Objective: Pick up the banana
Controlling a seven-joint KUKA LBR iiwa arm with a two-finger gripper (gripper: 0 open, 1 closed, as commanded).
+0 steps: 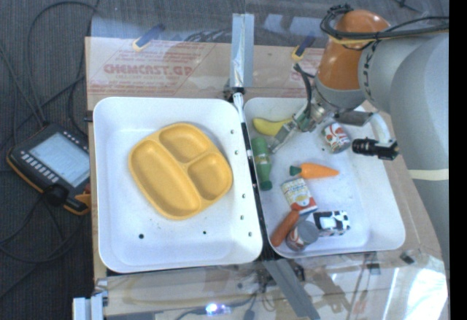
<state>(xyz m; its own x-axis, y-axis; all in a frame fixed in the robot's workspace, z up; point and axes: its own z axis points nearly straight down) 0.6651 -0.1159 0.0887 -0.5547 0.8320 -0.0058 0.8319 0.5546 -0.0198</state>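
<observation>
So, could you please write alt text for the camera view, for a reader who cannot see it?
The arm's pincer reaches the banana in the right bin, without clearly holding it. Nearby lie a carrot, a green bottle and small packages. The left bin holds a yellow divided plate.

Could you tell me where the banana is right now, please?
The banana lies in the right bin, at its far left corner, just beyond the green bottle, with the pincer right beside it.
</observation>
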